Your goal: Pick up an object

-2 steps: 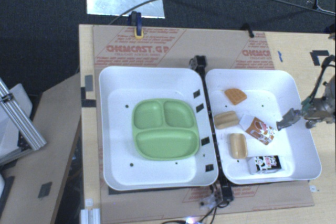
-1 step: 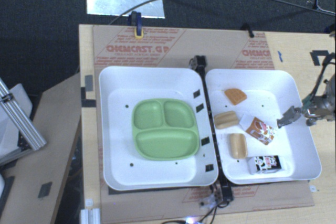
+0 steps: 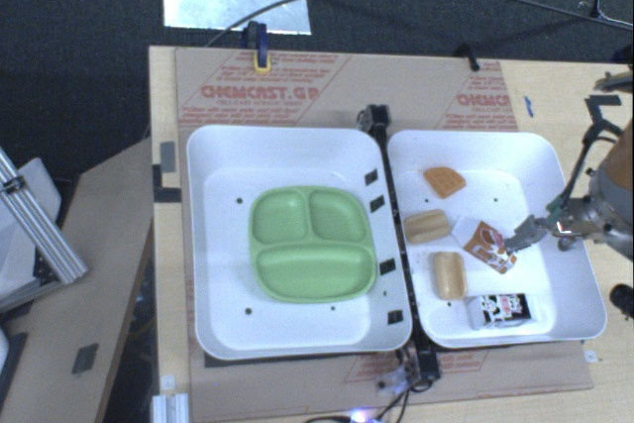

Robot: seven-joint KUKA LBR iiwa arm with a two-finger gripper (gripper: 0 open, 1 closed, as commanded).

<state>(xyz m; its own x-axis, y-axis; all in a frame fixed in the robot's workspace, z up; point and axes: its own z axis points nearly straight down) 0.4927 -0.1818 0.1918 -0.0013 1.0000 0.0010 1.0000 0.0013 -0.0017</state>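
Counting two bread rolls, one gripper.

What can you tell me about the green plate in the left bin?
The plate is pale green and looks like smooth plastic. It is a rounded square with three compartments: two small ones on the far side and one long one on the near side. It lies flat, right side up, near the middle of the left bin. The compartments hold nothing. Only the bin floor touches it; the gripper is over the right bin.
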